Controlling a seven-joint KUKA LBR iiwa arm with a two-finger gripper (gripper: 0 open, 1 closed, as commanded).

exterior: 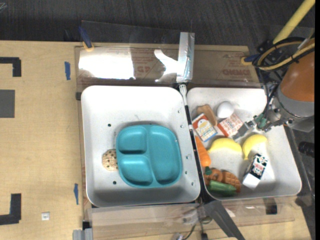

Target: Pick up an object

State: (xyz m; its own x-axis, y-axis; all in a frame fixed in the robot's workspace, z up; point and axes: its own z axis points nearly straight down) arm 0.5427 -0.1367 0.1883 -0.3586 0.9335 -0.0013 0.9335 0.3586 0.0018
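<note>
At the left of the frame sits my left-hand shallow white plastic bin (95, 109). In it lies a teal plastic divided tray (148, 155) with three compartments, and just beside the tray's left edge rests a small tan speckled cookie (109, 159), partly tucked under it.

Right of centre is my second shallow white bin (285, 176), touching the first along its inner wall. Against that wall lies an orange carrot-shaped toy (202, 152), and above it a small white and red carton (204, 128) with a brown piece behind it. At the bin's lower edge is a cluster of orange and green toy vegetables (222, 180). A white egg-shaped ball (224, 109) sits toward the top, with a small red and white box (230, 126) just below it. Two yellow lemon-shaped toys lie side by side in the middle, one on the left (224, 146) and one on the right (254, 143). Below the right one leans a black and white milk carton (255, 170).

My gripper (256, 123) reaches in from the right edge, low over the bin between the red and white box and the right-hand lemon. Whether it pinches anything I cannot tell.
</note>
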